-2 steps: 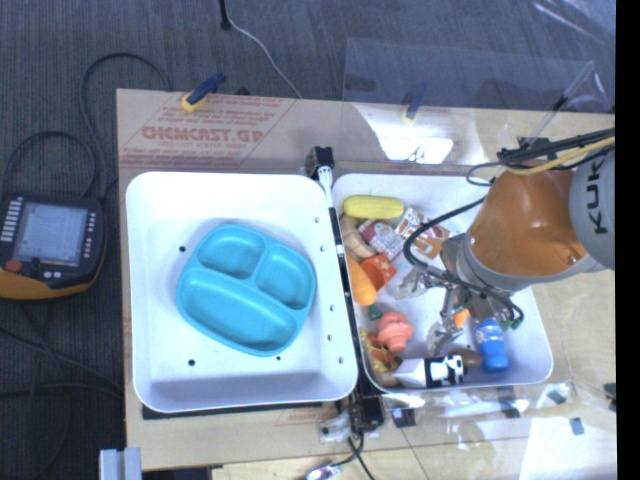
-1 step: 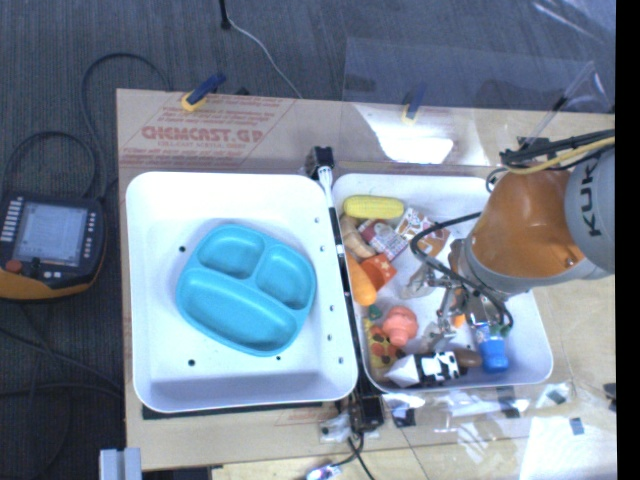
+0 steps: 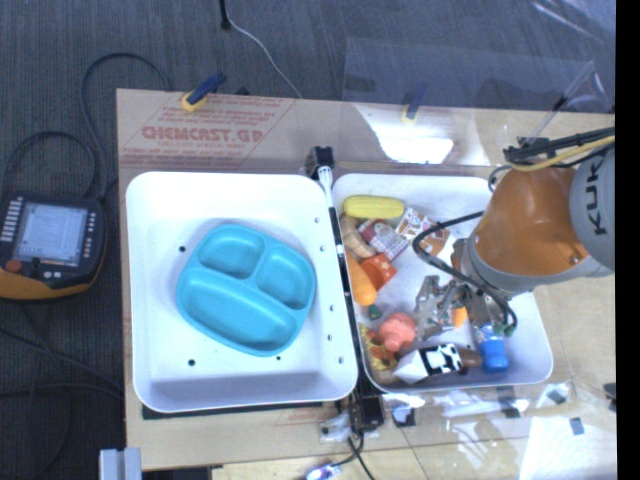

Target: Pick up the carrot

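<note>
claw [image 3: 437, 303]: low in the right bin [image 3: 535, 353], finger state cannot be told | carrot [image 3: 361, 281]: lies left of the claw, near the bin's left wall, among clutter | long axis: slants from upper left toward lower right | judgement: next move goes leftward

Carrot [image 3: 362, 286]: orange, apparently tilted, right bin's left edge.

The arm [image 3: 535, 228] enters from 3 o'clock. The hand [image 3: 440, 303] is low in the right bin [image 3: 540, 353]. The carrot [image 3: 362, 284] lies at its 9 o'clock, among clutter. The left bin [image 3: 150, 368] holds a blue tray [image 3: 245, 286].
</note>
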You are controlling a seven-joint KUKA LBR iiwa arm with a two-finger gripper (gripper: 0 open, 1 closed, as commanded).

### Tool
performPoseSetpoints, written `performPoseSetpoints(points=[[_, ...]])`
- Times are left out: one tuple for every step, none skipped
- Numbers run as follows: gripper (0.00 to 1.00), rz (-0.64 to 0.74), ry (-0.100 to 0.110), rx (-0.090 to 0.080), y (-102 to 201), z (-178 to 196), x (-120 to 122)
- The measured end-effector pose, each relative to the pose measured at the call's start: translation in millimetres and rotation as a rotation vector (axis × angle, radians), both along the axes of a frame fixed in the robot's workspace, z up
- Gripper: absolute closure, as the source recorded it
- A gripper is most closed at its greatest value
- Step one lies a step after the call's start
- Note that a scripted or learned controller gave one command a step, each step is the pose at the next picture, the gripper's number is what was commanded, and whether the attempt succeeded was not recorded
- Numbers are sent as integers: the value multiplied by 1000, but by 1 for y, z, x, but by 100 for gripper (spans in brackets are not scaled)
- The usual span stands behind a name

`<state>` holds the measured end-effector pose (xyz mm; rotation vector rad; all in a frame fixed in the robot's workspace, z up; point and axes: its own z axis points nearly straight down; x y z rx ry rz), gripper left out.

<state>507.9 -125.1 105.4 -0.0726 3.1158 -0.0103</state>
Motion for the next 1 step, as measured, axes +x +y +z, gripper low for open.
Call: performPoseSetpoints(points=[[100,-339,20,9,-37,27,-10]])
